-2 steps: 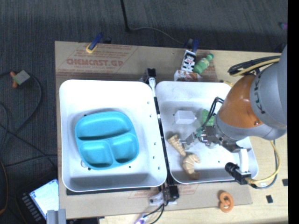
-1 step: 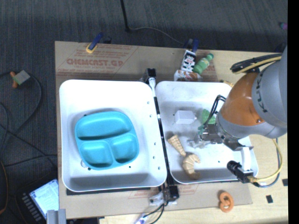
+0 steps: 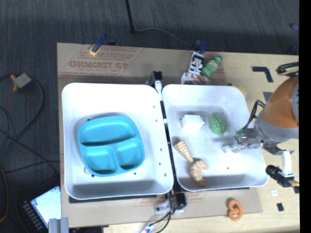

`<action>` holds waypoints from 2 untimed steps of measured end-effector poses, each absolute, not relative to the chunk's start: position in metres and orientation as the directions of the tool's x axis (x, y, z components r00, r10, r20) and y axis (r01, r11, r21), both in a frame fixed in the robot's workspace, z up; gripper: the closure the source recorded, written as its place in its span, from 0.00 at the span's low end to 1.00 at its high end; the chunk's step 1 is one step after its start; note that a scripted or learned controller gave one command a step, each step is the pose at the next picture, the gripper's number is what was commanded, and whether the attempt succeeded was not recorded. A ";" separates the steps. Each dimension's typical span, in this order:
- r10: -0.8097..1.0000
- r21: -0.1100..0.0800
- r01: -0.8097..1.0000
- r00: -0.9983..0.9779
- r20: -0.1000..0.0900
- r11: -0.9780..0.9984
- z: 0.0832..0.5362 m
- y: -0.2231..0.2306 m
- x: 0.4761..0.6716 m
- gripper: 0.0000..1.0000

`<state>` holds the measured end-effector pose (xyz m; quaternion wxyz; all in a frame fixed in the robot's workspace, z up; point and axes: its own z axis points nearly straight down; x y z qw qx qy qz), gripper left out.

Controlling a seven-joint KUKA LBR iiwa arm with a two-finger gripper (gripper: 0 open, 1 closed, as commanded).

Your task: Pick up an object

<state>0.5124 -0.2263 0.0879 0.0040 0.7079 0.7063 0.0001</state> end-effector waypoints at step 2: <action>1.000 0.007 1.000 -0.002 -0.004 0.002 0.088 -0.191 0.606 0.00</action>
